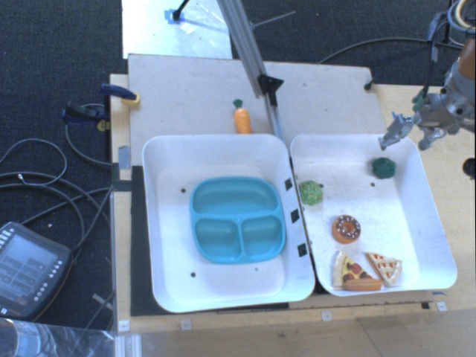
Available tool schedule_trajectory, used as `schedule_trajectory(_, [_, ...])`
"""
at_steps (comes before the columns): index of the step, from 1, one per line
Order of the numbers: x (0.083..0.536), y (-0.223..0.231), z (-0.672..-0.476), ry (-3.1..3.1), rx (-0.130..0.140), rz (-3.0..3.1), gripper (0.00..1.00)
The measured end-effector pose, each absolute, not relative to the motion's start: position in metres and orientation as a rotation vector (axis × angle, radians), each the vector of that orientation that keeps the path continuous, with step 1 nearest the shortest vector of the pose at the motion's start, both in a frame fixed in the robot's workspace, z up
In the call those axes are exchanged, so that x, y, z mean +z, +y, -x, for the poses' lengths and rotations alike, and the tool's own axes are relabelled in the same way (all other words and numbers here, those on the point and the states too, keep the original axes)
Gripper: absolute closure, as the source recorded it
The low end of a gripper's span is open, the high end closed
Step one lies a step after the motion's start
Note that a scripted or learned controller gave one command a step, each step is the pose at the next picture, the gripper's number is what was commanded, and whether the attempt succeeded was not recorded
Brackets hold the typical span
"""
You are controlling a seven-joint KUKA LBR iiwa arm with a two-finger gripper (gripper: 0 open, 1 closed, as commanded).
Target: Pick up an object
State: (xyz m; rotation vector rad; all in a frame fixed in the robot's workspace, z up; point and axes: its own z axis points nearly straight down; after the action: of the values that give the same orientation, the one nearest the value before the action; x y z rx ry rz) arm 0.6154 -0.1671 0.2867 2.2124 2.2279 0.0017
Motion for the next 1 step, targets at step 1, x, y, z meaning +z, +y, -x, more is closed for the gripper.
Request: schedule_trajectory(1, [0.2868, -0.1670, -0.6154, 2.229, 0.001, -2.211, 0.00])
